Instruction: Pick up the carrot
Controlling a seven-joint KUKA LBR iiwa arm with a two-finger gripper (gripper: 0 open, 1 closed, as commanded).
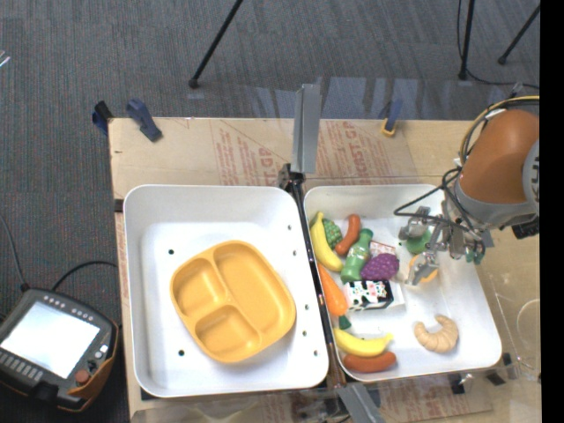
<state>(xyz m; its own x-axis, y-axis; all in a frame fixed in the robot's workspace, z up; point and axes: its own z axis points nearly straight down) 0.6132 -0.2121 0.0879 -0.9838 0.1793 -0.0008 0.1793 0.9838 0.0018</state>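
The carrot [332, 293], orange with a green stub at its near end, lies along the left wall of the right bin [476, 320], between a banana [323, 244] and a milk carton [368, 294]. My gripper [419, 250] hangs over the right middle of that bin, well to the right of the carrot and apart from it. Its fingers [411, 232] stand open and point left toward the pile. A small orange-yellow piece [426, 273] lies just under the lower finger; whether they touch is unclear.
Around the carrot sit a green bottle [357, 256], purple grapes [381, 267], a red sausage [350, 233], a second banana [362, 342], another sausage [370, 362] and a croissant [438, 333]. The left bin [150, 236] holds a yellow divided plate [232, 300].
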